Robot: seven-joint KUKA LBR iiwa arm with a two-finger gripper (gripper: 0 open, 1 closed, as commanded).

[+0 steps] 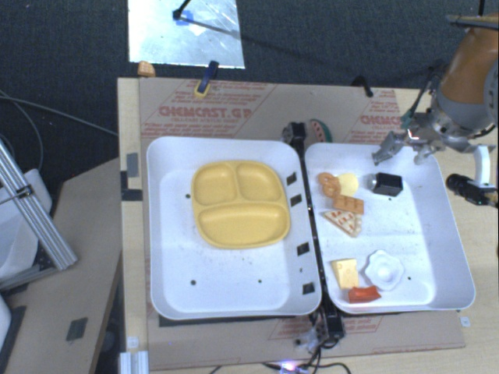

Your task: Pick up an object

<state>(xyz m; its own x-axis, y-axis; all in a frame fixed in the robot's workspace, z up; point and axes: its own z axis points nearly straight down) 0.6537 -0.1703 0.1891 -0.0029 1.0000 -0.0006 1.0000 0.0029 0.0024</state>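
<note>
Sitting well left of the gripper point(404, 147), a yellow divided plate point(238, 203) fills the middle of the left bin point(168, 287). Nearer, in the right bin point(444, 240), a pretzel point(329, 184), two waffle pieces point(345, 213) and a black block point(387, 183) lie just below and left of the fingers. Farther down lie a cheese square point(345, 272), a fried egg point(384, 269) and a red piece point(363, 293). The gripper hangs above the bin's top edge, fingers spread wide apart, holding nothing.
</note>
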